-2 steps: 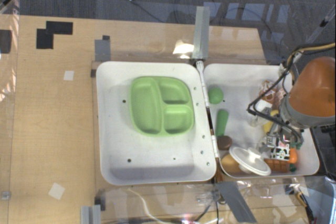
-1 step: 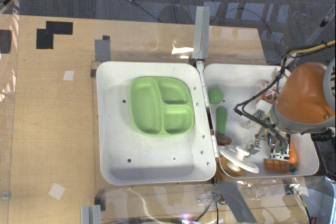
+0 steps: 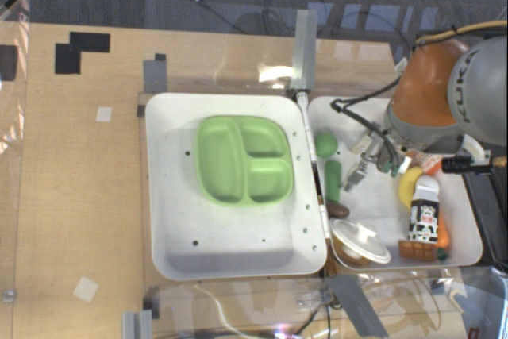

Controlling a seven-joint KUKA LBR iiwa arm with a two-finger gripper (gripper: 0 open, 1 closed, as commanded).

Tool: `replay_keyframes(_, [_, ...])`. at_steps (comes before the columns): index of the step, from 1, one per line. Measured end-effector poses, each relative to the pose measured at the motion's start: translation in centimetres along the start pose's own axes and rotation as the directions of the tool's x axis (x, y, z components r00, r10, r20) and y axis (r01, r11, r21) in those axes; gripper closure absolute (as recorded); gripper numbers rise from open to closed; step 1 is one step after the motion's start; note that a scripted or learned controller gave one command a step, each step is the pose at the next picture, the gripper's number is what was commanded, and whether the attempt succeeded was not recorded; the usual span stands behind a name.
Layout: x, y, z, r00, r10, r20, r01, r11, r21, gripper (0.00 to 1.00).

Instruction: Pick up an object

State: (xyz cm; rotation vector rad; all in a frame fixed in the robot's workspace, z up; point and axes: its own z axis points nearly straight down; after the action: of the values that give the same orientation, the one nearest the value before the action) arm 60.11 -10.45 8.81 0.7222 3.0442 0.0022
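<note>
Green divided plate [image 3: 242,159], white bins [image 3: 171,198], yellow banana [image 3: 407,188], white bottle [image 3: 425,212] with black patches

- Arm [image 3: 484,83]: rounded grey casing, black lettering.
- Orange band [image 3: 425,87]: glossy, domed, above the wrist.
- Black cable [image 3: 361,102]: looped alongside the wrist.
- Gripper [image 3: 355,175]: slim, silver-grey metal.

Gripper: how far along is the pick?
Done: nothing yet; the green cucumber, banana and white bottle all lie in the right bin. In hand: the gripper hangs over that bin, just right of the cucumber, carrying nothing I can see. Left: grasp and lift one object.
</note>
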Motion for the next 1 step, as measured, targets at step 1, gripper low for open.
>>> replay_keyframes(1, [-3.69, 0.32, 0.09, 0.915, -0.403, -0.005, 0.403, 0.915, -0.002, 0.0])
